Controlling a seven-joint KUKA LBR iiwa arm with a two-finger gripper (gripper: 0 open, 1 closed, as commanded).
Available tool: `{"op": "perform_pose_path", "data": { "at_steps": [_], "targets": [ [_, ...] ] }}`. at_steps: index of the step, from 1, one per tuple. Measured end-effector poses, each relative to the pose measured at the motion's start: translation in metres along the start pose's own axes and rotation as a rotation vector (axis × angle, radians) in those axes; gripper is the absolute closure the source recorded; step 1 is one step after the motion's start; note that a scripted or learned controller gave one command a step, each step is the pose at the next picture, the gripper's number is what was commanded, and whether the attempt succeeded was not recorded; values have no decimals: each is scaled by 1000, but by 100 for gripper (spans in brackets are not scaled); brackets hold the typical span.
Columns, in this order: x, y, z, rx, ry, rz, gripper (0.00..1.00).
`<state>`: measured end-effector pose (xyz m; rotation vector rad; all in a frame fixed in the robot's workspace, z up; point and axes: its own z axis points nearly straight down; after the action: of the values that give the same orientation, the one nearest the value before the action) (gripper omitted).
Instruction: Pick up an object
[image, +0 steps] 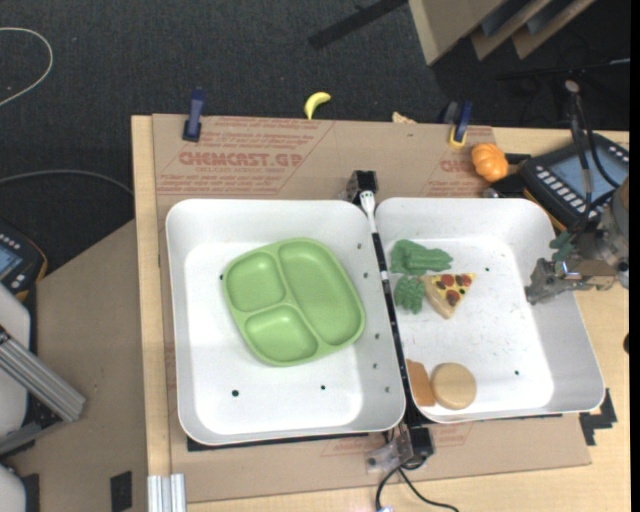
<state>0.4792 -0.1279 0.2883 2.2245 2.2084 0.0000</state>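
Observation:
My gripper (547, 277) hangs over the right side of the right bin (500, 225), well apart from every object. Along that bin's left side lie a green leafy toy (420, 257), a small green broccoli piece (409, 294) and a pizza slice (450, 293) with red dots. At its near left corner sits a round tan bun (454, 385) beside a brown-orange slab (419, 383). Nothing shows at the gripper's tip.
The left bin (200, 240) holds a green divided plate (292, 300). Outside the bins, an orange toy fruit (488, 160) and a yellow banana (317, 102) lie on the cardboard. Blue clamps (193, 116) grip the far edge. A black keypad device (572, 180) stands at the right.

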Motion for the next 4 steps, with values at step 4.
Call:
{"op": "perform_pose_path", "data": {
  "at_steps": [4],
  "targets": [
    [146,-1,-53,7,5,-5,100]
  ]
}}
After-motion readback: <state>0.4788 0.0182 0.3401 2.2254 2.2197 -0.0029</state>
